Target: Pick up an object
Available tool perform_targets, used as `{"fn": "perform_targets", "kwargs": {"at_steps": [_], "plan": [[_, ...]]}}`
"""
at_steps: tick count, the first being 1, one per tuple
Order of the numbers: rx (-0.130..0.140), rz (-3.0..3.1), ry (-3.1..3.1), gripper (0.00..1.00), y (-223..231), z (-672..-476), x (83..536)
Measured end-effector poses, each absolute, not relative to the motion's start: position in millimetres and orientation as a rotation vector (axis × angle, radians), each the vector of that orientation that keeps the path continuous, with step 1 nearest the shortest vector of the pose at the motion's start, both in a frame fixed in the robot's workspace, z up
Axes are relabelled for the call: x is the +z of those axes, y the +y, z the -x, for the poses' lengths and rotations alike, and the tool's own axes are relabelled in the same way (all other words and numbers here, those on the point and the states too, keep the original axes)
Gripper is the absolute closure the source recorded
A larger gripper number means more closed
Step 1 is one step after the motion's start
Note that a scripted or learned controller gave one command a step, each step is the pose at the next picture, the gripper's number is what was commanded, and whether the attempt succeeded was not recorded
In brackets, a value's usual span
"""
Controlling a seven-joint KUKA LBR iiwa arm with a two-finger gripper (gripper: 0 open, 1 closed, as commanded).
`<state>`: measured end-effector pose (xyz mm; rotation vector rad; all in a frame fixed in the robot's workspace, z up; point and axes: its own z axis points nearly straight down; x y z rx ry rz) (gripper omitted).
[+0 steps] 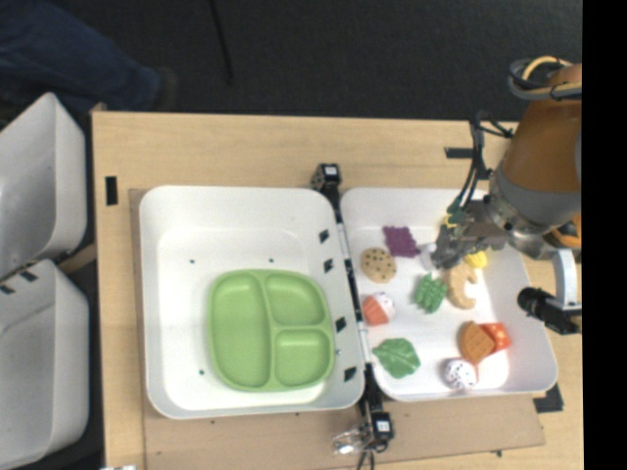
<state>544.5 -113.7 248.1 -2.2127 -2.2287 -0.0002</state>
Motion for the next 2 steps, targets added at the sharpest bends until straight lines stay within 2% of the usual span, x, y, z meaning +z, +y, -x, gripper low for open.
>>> {"fn": "perform_targets", "kwargs": {"at_steps": [2], "plan": [[0.001, 2.215, -2.228, 1.00, -29.0, -599.1, 250.2]]}}
